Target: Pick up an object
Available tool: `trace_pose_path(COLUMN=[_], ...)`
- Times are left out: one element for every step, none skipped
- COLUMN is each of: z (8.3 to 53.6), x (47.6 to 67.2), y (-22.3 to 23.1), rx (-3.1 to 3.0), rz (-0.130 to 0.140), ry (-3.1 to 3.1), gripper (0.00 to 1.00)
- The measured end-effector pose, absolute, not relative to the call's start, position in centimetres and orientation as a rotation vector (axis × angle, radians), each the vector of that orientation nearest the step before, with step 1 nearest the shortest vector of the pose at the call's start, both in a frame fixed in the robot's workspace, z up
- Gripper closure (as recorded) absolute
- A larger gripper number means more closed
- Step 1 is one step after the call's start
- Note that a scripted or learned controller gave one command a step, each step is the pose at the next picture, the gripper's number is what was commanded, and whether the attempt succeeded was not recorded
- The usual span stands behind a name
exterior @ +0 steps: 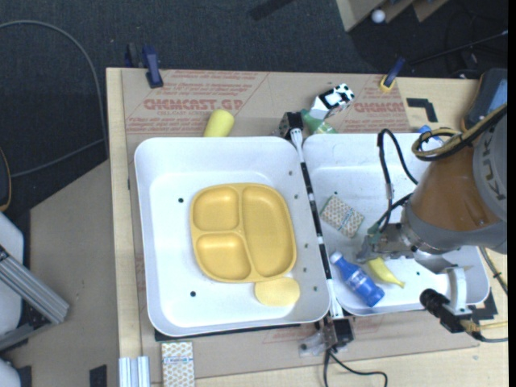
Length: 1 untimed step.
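Note:
In the right bin (355,164) lie a blue bottle (357,280), a yellow banana (384,271) and a checkered sponge-like pad (341,215). My gripper (376,244) hangs low over the bin's front part, just above the banana and the bottle's cap end. The wrist and the orange-banded arm (451,196) cover the fingers from this angle. Nothing can be seen held.
The left bin (161,216) holds a yellow divided tray (242,232) and a pale yellow disc (277,291). A yellow cylinder (218,123) and a black-and-white toy (334,98) lie on the bench behind the bins. A black cable (385,168) loops over the right bin.

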<state>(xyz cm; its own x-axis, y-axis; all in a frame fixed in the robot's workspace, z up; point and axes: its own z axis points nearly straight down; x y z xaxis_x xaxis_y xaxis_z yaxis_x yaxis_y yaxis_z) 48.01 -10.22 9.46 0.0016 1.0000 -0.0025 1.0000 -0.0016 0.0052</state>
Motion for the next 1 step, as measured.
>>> trace_pose_path(z=[18.48], x=[51.27], y=[-2.82], rx=[2.220], rz=[0.002], ry=[2.223], gripper=[1.00])
